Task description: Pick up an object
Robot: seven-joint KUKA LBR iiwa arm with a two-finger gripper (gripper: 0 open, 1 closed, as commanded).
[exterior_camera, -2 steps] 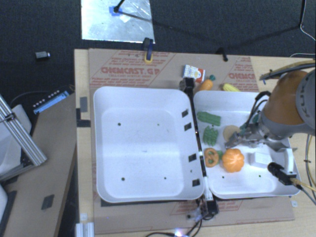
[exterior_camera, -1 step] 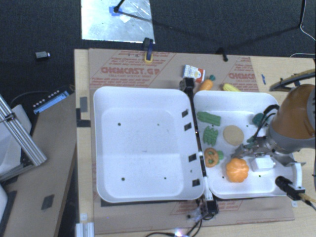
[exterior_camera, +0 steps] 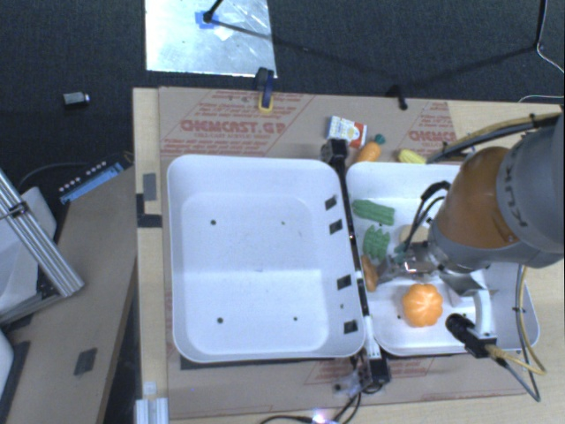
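Observation:
The right bin holds a round orange fruit near its front. A green ridged piece and a second green piece lie along its left side. A small orange piece rests against the left wall. My gripper is low in this bin, just right of the second green piece and above-left of the orange fruit. The grey wrist and orange band cover much of the bin's middle and right.
The left bin sits beside it, joined by black clips. Behind the bins on the cardboard lie a carrot, a yellow item and a small white-red box. A black cable end hangs by the front right.

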